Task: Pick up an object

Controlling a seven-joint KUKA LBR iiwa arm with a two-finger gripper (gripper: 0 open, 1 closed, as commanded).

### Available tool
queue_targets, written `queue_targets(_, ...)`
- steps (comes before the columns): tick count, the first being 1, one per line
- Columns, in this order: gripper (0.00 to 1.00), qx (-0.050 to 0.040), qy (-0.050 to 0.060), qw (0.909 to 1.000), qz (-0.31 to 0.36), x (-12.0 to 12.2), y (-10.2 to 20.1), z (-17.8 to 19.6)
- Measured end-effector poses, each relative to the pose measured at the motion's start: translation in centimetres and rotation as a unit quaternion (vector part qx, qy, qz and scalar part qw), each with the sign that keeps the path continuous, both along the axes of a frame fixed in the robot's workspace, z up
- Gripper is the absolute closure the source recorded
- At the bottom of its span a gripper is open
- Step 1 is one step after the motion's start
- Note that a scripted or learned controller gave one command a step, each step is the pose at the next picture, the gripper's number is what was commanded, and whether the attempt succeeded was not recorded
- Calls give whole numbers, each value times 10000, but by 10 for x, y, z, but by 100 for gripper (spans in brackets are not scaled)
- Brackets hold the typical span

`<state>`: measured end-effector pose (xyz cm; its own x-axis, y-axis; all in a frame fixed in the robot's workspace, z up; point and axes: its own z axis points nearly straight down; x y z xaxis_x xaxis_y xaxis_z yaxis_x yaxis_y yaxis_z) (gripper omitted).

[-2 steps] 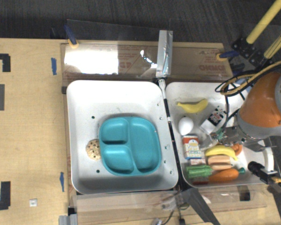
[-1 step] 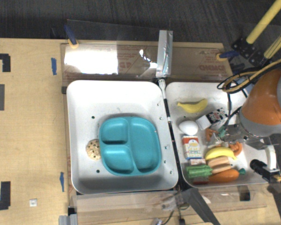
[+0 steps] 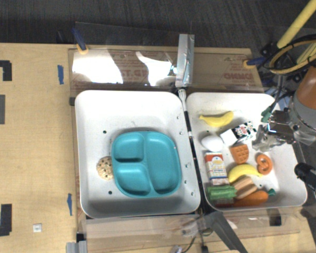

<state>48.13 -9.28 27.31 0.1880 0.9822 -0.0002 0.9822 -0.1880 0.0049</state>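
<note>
Hovering over the orange pumpkin toy [image 3: 264, 163], the jaws' [image 3: 265, 137] state stays unclear.

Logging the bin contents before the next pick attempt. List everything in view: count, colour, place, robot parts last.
Shallow white plastic bins: 2, white, side by side on the bench.
Divided teal plastic plate: 1, teal, left bin, near its front.
Round speckled cookie: 1, tan, left bin, against the plate's left edge.
Toy bananas: 2, yellow, right bin, one at the back, one nearer the front.
White egg-shaped piece: 1, white, right bin.
Small carton with red top: 1, white and red, right bin, left side.
Orange waffle-textured block: 1, orange, right bin, centre.
Small orange pumpkin-like toy: 1, orange, right bin, right side.
Green toy vegetable: 1, green, right bin, front.
Gripper: 1, grey metal, over the right bin's right side.
</note>
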Motion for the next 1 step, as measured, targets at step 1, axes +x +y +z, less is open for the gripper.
queue_targets(1, 100, 8, 80, 9959, -902, -5, -26, -135)
